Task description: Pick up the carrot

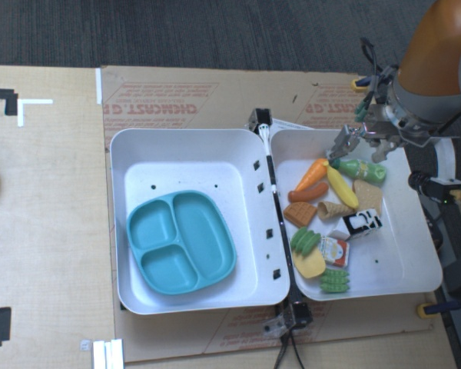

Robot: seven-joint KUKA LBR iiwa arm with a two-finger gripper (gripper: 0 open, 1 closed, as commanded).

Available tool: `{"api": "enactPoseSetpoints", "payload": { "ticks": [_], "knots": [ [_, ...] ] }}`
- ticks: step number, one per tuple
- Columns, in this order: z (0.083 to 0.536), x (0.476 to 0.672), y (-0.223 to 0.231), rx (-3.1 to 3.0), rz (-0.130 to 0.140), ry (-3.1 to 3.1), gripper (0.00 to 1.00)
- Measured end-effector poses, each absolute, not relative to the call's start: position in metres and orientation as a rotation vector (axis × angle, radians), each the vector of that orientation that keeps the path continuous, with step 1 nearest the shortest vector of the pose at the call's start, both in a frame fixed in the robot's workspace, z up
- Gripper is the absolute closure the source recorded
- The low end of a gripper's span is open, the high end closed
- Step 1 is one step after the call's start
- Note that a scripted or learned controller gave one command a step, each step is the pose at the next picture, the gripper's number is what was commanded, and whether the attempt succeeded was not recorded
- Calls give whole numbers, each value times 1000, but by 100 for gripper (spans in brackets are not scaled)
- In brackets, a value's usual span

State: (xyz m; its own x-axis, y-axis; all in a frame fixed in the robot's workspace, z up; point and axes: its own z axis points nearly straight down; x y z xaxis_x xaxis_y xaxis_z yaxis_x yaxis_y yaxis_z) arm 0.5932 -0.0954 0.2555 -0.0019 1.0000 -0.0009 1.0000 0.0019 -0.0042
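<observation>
One carrot [313, 174], right bin [415, 271], upper left of the pile, touching the banana [342, 188]; claw [361, 141] spread, holding nothing, above; best descent astride its orange body.

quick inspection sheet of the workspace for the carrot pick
surface: two white bins side by side, left bin, right bin, on a cardboard sheet
job's things: carrot lies in the right bin, beside the banana
clutter: toy foods crowd the right bin; blue tray in the left bin
grippers: gripper above the right bin's far edge
cables: cable at the near edge
surroundings: dark floor
</observation>
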Motion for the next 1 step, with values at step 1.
{"api": "enactPoseSetpoints", "payload": {
  "ticks": [1],
  "knots": [
    [121,616,-109,-2337,6,-2098,0]
  ]
}}
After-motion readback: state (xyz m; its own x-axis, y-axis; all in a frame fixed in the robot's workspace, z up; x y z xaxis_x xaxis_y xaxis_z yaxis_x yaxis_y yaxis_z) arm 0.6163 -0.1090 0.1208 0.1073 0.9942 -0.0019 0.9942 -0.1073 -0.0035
